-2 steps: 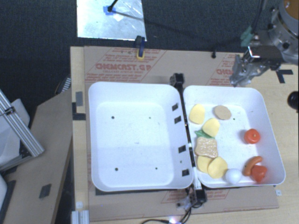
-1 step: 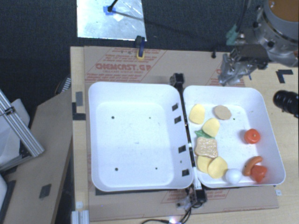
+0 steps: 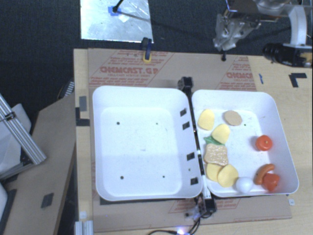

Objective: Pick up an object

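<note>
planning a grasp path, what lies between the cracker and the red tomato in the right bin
In the camera view, bare white bin floor lies between the cracker and the tomato.

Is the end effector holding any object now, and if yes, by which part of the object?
Nothing is held. The end effector hangs above the bench, beyond the right bin, with no object between its fingers.
</note>
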Robot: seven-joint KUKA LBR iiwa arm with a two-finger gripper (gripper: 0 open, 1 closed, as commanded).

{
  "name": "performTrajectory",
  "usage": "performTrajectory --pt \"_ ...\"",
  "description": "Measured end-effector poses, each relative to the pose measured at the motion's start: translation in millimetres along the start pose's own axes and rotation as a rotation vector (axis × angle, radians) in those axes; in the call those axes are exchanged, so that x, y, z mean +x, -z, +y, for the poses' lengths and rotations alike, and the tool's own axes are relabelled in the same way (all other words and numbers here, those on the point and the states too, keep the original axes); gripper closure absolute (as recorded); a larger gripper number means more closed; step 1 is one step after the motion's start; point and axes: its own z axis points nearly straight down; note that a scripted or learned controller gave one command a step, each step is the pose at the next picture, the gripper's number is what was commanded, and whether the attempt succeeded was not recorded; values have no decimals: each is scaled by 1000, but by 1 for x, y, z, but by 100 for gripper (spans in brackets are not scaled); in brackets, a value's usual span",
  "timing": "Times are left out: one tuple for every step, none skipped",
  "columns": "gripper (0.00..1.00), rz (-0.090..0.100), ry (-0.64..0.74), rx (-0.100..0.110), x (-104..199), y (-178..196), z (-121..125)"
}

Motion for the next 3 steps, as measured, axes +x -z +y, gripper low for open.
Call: performTrajectory --pt "100 2 5 5 23 1 -60" --pt "100 2 5 5 47 1 -93" --pt "100 2 5 4 72 2 -106"
